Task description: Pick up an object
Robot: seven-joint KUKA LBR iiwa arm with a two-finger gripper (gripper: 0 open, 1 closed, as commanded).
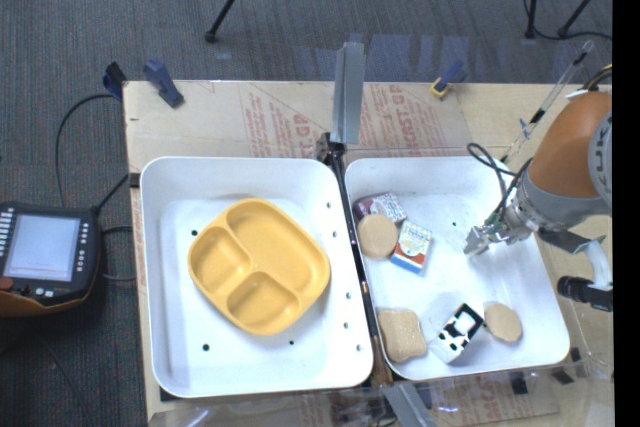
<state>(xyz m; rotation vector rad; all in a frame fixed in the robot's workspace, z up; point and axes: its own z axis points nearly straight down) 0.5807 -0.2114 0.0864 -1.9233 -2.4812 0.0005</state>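
Over in the left bin (160,215) a yellow divided plate (258,265) is lying alone. Across the divider, the right bin (548,315) is holding the pickable things: a round cookie (378,236) touching a small carton (411,247), a biscuit (401,334), a black-and-white block (457,331) and another cookie (502,321) along the near edge. Farther right, the gripper (478,241) is hanging low over bare floor, carrying nothing; how its tips are set I cannot tell. I judge it is approaching, and next needs to line up over one item, perhaps the carton.
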